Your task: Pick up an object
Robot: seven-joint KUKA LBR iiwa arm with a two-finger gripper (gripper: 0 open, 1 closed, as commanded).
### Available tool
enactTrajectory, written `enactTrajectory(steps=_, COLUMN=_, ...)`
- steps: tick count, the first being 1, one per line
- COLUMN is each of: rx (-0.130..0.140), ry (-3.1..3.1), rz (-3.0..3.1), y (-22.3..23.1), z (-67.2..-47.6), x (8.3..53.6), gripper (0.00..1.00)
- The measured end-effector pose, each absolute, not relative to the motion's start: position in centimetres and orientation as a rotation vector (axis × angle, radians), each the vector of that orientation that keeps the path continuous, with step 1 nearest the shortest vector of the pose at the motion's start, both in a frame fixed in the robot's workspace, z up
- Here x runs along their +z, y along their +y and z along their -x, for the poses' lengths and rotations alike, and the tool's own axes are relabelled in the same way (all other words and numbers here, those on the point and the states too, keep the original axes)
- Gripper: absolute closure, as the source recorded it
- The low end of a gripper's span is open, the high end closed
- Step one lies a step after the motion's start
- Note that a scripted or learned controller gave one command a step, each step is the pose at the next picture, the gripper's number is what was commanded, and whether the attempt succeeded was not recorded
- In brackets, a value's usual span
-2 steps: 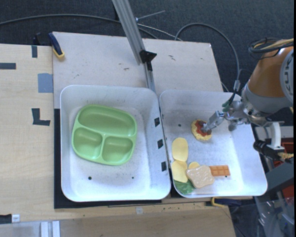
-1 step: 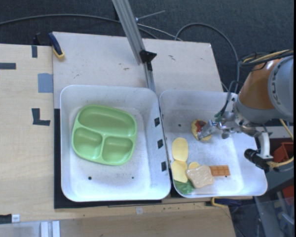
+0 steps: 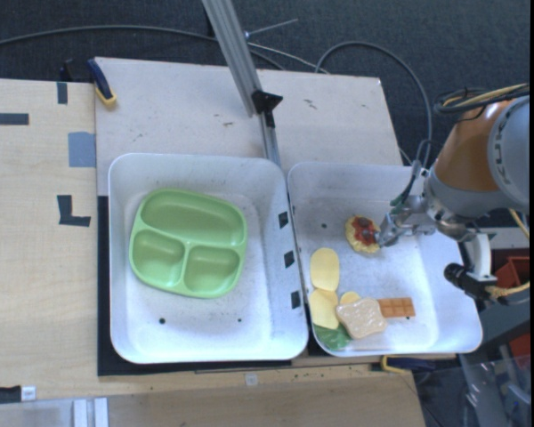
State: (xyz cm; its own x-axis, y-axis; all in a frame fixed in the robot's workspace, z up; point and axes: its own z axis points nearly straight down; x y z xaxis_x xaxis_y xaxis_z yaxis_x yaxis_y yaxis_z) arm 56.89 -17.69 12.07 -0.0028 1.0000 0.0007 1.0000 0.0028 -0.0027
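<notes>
I am seeing the gripper touching the small round yellow-and-red toy food in the right white bin; yellow slices and toast are lying nearby. The green tray is sitting left.

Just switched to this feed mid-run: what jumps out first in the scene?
The green divided plate lying alone in the left bin catches the eye first. Next is the grey-and-orange arm reaching into the right bin, its hand beside a small red-and-yellow food piece. Yellow slices and a toast piece cluster at that bin's near edge.
</notes>
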Motion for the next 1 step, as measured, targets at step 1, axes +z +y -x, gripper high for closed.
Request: enactTrajectory(steps=1, rx=-0.004, ry=-2.227, rz=2.223, y=-17.54, z=-56.56, x=18.28, gripper=1.0)
